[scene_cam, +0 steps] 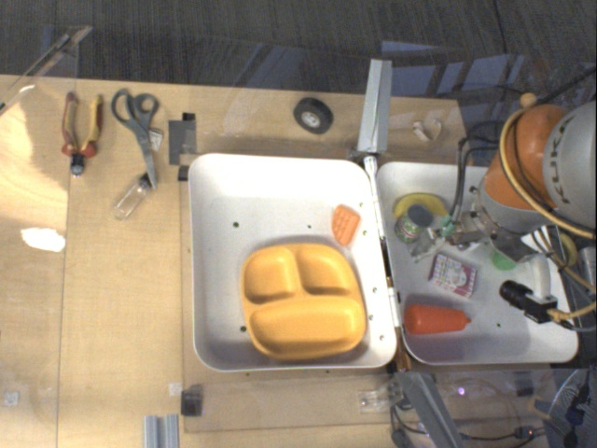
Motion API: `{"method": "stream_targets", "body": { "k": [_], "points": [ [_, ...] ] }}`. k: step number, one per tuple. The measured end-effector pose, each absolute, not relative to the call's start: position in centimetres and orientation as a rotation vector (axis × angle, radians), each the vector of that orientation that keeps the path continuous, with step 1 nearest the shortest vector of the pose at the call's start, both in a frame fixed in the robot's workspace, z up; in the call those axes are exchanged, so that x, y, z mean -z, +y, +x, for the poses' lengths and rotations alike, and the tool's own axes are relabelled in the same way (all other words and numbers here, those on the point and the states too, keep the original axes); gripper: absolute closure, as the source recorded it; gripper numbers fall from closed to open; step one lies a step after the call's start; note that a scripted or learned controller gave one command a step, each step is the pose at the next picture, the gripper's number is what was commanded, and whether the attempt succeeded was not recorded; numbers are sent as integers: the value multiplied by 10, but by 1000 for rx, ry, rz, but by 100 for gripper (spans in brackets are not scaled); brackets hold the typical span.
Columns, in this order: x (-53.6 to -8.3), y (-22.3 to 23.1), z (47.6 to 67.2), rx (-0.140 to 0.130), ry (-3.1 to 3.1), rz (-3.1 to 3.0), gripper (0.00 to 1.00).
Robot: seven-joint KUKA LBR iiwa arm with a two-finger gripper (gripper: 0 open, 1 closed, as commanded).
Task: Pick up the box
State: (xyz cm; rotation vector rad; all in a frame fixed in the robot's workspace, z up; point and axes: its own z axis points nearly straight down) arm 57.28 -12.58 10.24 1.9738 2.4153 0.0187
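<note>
The box [452, 273] is small and flat with a pink and white printed face. It lies in the middle of the right bin [560, 348]. My gripper [432, 238] hangs low over that bin, just up and to the left of the box and beside a yellow roll [417, 209]. Nothing shows between the gripper and the box. The grey arm with its orange band [527, 161] comes in from the right and hides the bin's far right part.
An orange oblong object [436, 319] lies near the right bin's front edge, with a small green piece [504, 261] right of the box. The left bin [215, 250] holds a yellow divided tray [303, 299] and a small orange piece [346, 222]. Scissors [140, 124], pliers [79, 129] and a black roll [313, 114] lie on the bench.
</note>
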Motion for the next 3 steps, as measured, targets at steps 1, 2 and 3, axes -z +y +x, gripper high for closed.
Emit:
{"method": "stream_targets", "body": {
  "k": [1, 2, 3],
  "points": [
    [-90, -156, 533, -10, 2441, 1955, 0],
    [-101, -157, 536, -15, 2435, 1946, 100],
    [-216, -111, 554, -6, 2326, 2103, 100]
  ]
}}
